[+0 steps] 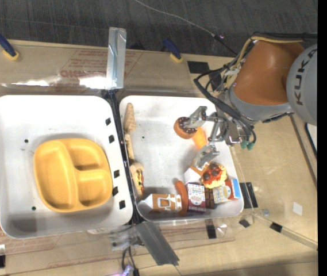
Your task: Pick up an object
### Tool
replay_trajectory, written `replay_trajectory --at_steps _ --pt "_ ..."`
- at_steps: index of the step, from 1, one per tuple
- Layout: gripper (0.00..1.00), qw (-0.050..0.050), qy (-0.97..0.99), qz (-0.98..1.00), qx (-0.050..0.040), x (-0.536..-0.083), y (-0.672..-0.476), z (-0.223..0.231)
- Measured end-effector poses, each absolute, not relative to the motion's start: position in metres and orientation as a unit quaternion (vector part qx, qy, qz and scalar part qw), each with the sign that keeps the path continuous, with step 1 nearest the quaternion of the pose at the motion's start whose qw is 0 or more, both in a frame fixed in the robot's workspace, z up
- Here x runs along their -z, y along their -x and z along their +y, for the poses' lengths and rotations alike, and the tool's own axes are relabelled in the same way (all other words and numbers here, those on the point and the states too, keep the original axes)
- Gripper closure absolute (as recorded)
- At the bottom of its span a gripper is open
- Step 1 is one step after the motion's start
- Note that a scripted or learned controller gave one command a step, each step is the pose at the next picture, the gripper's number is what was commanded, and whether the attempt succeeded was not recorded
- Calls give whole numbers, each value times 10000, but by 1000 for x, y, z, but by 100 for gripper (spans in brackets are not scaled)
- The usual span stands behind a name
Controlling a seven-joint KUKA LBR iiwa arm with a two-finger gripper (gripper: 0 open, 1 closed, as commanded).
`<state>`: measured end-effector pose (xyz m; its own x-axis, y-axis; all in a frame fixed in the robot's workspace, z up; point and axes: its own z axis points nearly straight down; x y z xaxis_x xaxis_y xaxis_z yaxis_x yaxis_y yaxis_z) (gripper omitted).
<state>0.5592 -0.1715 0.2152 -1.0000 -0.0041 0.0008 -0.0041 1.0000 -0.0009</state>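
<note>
Right of centre: we see the gripper (200, 132) low over the right bin (157, 111), the arm (266, 73) entering from the upper right of the frame.
Fingers: we note them apart, one (196, 117) by the donut, the other (208, 153) lower down; nothing is clamped between them.
Donut: an orange-brown ring (184, 126) in the upper middle of the right bin, touching or just beside the upper finger; we cannot tell which.
Lower right of bin: a cluster of toy food, with a red-topped piece (212, 174), small cartons (196, 195) and a sausage (180, 191), packed close together.
Left wall of right bin: a breadstick (129, 119) lies along it, a small burger-like item (137, 177) below.
Left bin (14, 119): we log a yellow tray (71, 174) with compartments, lying flat near the middle.
Bench (278, 177): tan board; blue clamps (5, 45) at the upper edge.
</note>
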Motion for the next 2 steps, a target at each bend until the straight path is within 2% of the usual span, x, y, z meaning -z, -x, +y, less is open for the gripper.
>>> replay_trajectory --at_steps 1,2 --pt "0 -77 756 -9971 -16 -104 -520 -196" --pt "0 -41 1488 -9888 -50 -94 -512 -161"
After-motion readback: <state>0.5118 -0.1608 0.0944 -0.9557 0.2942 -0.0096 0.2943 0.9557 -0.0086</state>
